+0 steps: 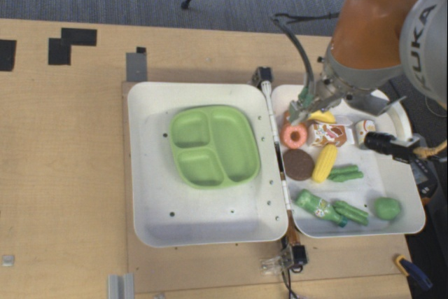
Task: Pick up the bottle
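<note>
While the grey two-finger gripper hovers at the right bin's far edge, grip state impossible to tell, the green plastic bottle lies flat near the front rim, well apart, awaiting pickup.

At the upper right of the frame, the arm is a fat rounded body with a broad orange band and a grey shell bearing dark "KUKA" lettering. A dark cable curves along its left side toward the grey wrist.
</note>
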{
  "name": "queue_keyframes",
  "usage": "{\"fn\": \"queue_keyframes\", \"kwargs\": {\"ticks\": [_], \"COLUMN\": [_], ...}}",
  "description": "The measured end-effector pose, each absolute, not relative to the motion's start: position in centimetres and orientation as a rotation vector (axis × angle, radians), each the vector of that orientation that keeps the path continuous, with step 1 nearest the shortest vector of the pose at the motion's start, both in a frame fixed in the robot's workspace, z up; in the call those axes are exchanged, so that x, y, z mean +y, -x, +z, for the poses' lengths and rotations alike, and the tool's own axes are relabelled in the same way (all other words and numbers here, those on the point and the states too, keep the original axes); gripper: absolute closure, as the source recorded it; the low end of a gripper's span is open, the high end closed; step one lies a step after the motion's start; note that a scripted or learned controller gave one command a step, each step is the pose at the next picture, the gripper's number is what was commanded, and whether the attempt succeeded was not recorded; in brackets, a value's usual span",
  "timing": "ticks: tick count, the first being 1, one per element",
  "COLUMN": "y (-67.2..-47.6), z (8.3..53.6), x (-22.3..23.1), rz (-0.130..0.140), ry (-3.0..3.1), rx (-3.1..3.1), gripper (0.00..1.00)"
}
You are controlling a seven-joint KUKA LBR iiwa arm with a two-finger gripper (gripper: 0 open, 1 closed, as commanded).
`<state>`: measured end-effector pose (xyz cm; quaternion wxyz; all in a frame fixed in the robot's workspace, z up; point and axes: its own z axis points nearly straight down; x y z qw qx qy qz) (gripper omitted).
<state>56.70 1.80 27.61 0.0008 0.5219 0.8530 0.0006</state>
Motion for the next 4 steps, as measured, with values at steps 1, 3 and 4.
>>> {"fn": "queue_keyframes", "kwargs": {"ticks": [1,3,4], "y": [-51.6,-48.7,-48.7], "z": [18.4,25.4,20.3], "x": [8.3,19.1,10.9], "rz": [0.0,0.004,0.002], "ry": [-1.799,-1.96,-1.681], "rx": [2.576,2.454,2.653], "gripper": [1.0,1.0,1.0]}}
